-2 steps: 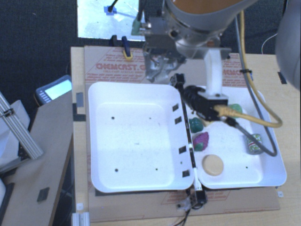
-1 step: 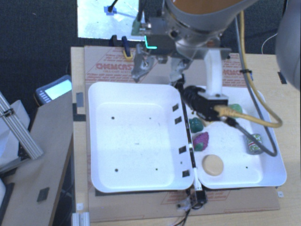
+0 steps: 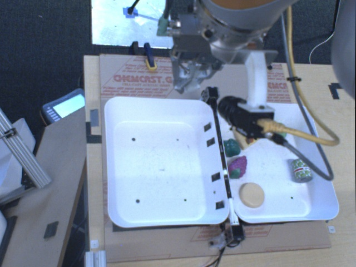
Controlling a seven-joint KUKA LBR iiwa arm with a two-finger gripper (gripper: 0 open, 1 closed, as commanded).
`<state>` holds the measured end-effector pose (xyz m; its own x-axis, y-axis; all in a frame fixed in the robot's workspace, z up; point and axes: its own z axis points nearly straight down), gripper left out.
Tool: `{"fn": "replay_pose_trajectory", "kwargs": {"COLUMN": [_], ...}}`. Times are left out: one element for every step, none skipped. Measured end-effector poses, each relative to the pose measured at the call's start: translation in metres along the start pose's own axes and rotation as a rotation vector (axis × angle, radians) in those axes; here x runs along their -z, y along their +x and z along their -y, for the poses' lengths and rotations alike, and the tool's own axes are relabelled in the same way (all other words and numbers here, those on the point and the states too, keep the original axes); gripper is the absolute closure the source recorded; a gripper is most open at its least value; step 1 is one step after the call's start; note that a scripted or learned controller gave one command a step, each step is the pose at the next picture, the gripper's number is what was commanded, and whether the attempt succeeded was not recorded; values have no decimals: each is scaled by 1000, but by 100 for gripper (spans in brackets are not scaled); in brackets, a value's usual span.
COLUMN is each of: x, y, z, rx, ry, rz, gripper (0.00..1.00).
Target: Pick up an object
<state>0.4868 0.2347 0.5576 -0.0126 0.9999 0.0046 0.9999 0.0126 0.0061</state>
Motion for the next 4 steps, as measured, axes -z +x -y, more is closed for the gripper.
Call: {"fn": "replay_pose_trajectory", "kwargs": {"x": [-1, 11, 11, 22], "y": [0, 0, 0, 0], "z": [0, 0, 0, -1], "rx": [1, 4, 6, 8], "ry": [1, -1, -1, -3], "rz": [1, -1, -1, -2], "gripper": [0, 100, 0, 100]}}
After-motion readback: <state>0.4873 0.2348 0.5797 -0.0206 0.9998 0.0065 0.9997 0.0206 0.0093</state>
